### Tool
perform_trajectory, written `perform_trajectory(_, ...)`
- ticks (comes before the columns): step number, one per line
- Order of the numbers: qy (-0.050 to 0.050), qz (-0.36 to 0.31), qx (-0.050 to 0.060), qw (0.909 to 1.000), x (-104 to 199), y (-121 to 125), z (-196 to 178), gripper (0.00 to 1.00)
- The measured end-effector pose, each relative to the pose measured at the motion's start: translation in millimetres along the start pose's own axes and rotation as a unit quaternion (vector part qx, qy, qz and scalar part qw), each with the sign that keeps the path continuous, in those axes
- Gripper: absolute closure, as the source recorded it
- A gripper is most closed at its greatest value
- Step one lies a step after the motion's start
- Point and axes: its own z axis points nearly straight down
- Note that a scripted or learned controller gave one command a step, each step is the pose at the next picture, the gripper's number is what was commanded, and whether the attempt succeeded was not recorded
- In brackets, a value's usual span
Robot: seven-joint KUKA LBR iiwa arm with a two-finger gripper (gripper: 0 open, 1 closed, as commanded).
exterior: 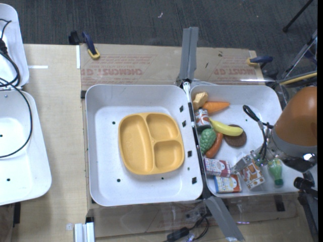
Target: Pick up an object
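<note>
My gripper (251, 161) hangs low in the right bin (237, 87), near its front right, under the arm's orange band (303, 116). It is right over a small red and white carton (255, 176), but a hold on it cannot be made out. A pink carton (218, 166) and a blue-edged carton (227, 184) lie just to its left. To its right stands a green bottle (276, 171). Further back lie a banana (226, 128), a brown disc (236, 138), a carrot (216, 106), a green vegetable (206, 139), a small can (202, 118) and a black spoon (252, 114).
The left bin (101, 150) holds a yellow divided plate (151, 142). A grey divider post (189, 49) rises between the bins at the back. White trays with a black cable (15, 130) sit at the far left of the bench.
</note>
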Motion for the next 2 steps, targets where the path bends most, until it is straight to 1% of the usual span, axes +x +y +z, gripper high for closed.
perform_trajectory(1, 0.0, 0.002, 0.0, 1.0, -0.5, 0.2, -8.6, 1.0)
perform_trajectory(2, 0.001, 0.003, 0.001, 1.0, 60.8, 54.9, -99.2, 1.0)
